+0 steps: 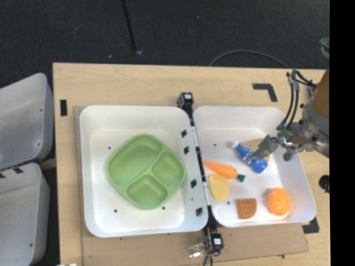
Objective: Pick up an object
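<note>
My gripper (275,151) reaches into the right bin (294,173) from the right and stands open. Its left finger (265,148) is over the right end of a blue object (248,156), which lies on the bin floor; nothing shows between the fingers. An orange carrot with a green tip (222,169) lies left of the blue object. Below the carrot is a yellow piece (219,188). A brown block (247,208) and an orange fruit (279,200) sit near the bin's front edge.
The left bin (91,204) holds a green divided plate (146,171). A ridge with black clips (195,159) separates the bins. Cables (292,96) hang by the arm's wrist at the right.
</note>
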`<action>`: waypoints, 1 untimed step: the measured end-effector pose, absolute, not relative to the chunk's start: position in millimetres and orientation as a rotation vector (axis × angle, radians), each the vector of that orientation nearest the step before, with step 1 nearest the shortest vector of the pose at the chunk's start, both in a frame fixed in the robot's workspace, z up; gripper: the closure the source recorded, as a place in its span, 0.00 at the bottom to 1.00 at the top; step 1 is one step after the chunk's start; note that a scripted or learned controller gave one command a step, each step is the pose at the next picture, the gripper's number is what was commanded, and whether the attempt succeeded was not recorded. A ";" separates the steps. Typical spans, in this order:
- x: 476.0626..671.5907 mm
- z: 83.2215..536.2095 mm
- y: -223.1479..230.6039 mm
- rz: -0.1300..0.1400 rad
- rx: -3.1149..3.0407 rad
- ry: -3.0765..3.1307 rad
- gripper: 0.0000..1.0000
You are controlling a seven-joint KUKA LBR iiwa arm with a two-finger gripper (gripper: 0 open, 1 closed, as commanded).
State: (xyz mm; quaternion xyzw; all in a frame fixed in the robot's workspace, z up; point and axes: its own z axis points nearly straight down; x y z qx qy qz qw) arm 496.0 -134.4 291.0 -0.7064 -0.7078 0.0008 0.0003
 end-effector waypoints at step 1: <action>499.3 246.4 -134.2 0.007 -2.218 -2.219 0.00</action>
